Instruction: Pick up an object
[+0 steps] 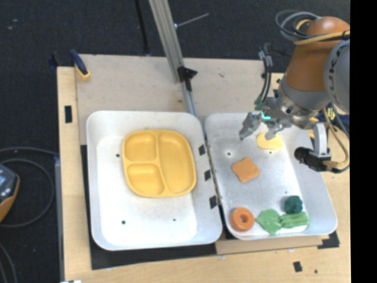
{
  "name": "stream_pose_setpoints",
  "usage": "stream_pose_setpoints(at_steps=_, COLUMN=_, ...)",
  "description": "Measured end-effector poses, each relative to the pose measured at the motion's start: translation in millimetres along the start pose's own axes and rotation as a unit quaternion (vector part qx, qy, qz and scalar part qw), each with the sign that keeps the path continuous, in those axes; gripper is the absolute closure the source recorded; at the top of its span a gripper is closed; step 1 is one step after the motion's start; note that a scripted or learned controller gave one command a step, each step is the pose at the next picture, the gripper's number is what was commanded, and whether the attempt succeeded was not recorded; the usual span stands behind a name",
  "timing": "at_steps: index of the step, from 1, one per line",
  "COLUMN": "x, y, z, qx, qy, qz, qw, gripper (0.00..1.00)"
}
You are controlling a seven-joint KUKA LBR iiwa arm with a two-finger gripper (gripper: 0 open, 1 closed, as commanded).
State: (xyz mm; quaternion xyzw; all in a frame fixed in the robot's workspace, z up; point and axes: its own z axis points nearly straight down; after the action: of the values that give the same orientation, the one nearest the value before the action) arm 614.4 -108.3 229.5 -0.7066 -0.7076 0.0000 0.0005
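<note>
A pale wooden tabletop (pixel 118 81) stands on a dark floor and carries two shallow white bins side by side, with a slanted metal post (pixel 168 34) rising from its far edge. Taking the right bin (pixel 306 178) as landmark: the left bin (pixel 106 217) adjoins it on the left and holds a yellow divided plate (pixel 159 162); the grey and orange arm (pixel 312 58) leans in over the right bin's far end, and its tool (pixel 262 127) hangs there with two fingers spread apart and nothing between them. Just beneath and beside the tool, at the bin's far end, lies a pale yellow piece (pixel 270 141), partly hidden by the fingers, so its shape and long axis cannot be told. An orange block (pixel 245 170) lies near the bin's middle, a rough square with no clear long axis, turned so its corners point toward the bin's walls. At the near end sit an orange ring (pixel 242 218), a light green lump (pixel 281 220) whose long axis runs roughly along the near wall, and a dark green piece (pixel 293 204) just behind it. As for progress, nothing is lifted: every object rests on the bin floor. The tool seems poised over the yellow piece, so lowering, closing and lifting are probably all left to do.
</note>
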Motion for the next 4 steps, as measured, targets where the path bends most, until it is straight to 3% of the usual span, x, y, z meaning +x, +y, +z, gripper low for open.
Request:
stream_pose_setpoints(at_steps=1, x=0, y=1, z=-1, qx=-0.001, qy=0.000, qz=0.000, qw=1.0000, gripper=0.00)
stream_pose_setpoints(at_steps=2, x=-11, y=2, z=56, qx=0.001, qy=-0.001, qz=0.001, qw=1.0000, gripper=0.00)
stream_pose_setpoints(at_steps=4, x=-9, y=6, z=130, qx=0.001, qy=-0.001, qz=0.002, qw=1.0000, gripper=0.00)
